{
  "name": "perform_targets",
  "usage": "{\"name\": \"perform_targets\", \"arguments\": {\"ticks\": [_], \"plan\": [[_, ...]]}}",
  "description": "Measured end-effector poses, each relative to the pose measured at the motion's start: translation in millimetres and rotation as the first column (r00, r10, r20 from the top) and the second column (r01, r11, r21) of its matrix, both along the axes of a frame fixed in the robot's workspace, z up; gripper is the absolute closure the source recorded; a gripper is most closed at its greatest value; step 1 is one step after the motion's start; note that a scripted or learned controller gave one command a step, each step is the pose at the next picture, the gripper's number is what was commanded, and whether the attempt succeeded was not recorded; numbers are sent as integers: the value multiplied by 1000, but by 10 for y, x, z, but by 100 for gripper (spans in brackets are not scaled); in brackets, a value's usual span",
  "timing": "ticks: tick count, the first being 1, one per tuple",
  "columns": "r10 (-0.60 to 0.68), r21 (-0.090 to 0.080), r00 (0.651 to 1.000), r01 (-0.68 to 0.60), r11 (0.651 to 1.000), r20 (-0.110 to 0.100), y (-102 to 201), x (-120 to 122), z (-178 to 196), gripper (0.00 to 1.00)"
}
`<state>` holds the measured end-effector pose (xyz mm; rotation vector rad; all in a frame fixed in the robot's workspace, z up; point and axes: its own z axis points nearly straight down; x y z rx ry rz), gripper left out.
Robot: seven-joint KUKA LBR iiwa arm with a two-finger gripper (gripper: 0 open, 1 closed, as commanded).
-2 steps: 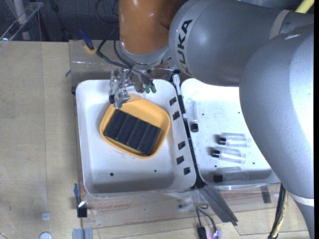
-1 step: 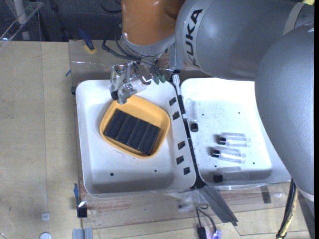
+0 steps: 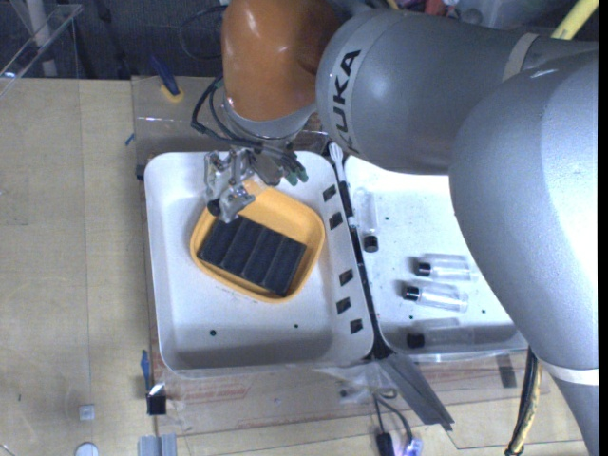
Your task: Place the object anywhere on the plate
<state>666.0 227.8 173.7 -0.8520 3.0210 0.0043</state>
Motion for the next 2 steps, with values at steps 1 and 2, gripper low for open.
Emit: {"name": "perform_targets", "arguments": {"ticks": [1,2], "plan": [[231,2,973,-232,973,8,-5,11,435,100],[400,0,916,-400,916,3,-161,6,391,100]]}}
